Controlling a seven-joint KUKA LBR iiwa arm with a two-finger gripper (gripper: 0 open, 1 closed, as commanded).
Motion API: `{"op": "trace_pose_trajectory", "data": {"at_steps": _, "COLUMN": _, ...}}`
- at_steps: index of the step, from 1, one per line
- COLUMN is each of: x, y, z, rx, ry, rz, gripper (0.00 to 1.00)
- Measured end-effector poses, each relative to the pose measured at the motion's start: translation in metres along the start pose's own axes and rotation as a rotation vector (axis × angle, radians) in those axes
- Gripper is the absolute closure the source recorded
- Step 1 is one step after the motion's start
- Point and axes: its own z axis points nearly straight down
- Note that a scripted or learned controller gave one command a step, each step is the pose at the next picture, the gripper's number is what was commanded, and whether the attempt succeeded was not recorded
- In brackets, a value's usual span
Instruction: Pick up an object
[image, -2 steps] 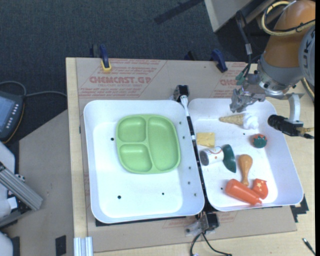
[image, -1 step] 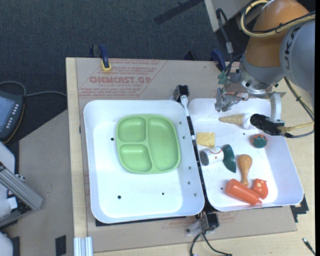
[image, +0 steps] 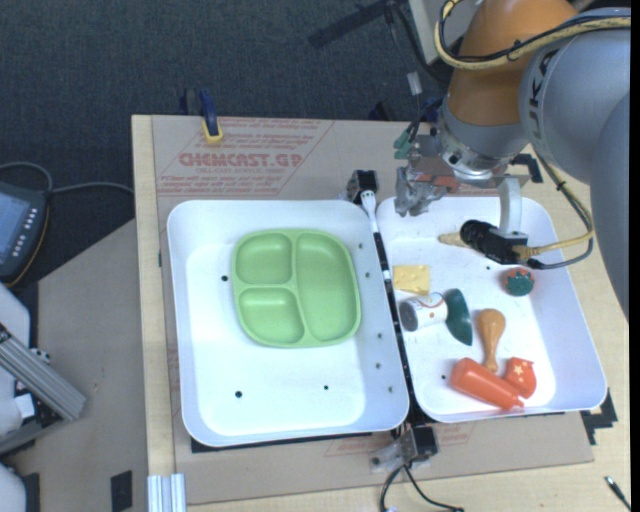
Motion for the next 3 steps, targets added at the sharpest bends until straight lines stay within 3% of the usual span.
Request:
{"op": "trace_pose_trajectory", "data": {"at_steps": 1, "x": 0.03, "y": -0.001, "z": 0.017, "rx": 0.008, "ry": -0.001, "rz": 0.004, "gripper": 1.0}}
{"op": "trace_pose_trajectory", "data": {"at_steps": 2, "x": 0.02, "y": -0.001, "z": -0.003, "rx": 0.0, "ry": -0.002, "rz": 0.007, "gripper": 1.0}}
{"op": "trace_pose_trajectory", "data": {"at_steps": 3, "x": 0.027, "y": -0.004, "z": 0.018, "rx": 0.008, "ry": -0.002, "rz": 0.007, "gripper": 1.0}}
